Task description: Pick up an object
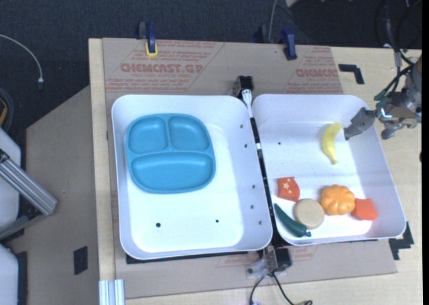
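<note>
Nearest the camera, along the near wall of the right bin (395, 213), a cluster of toy foods is lying close together: a dark green pepper-like piece (290, 221) is resting against a pale round disc (309, 212), an orange pumpkin (337, 200) is sitting just right of the disc with a small orange-red block (365, 209) beside it, and a red piece with pale specks (288, 188) is lying just beyond the pepper. In the left bin (181, 230) a blue divided plate (171, 153) is sitting towards the far left, well apart from the foods. Farther back in the right bin a yellow banana (330, 141) is lying alone, and it is looking like the likeliest thing to be picked, since the gripper (370, 125) is hanging just to its right, near the bin's right wall. The fingers are standing apart, one dark finger (355, 125) pointing towards the banana and touching nothing, with nothing between them. I am judging this to be the approach step, with no grasp yet made; the next move is calling for the gripper to shift left over the banana, come down so the fingers are straddling its narrow body, and then close before lifting. On the far part of the table (221, 62), the brown board is carrying red lettering reading "CHEMCAST", repeating at left and right, with smaller print beneath that is too small to read
</note>
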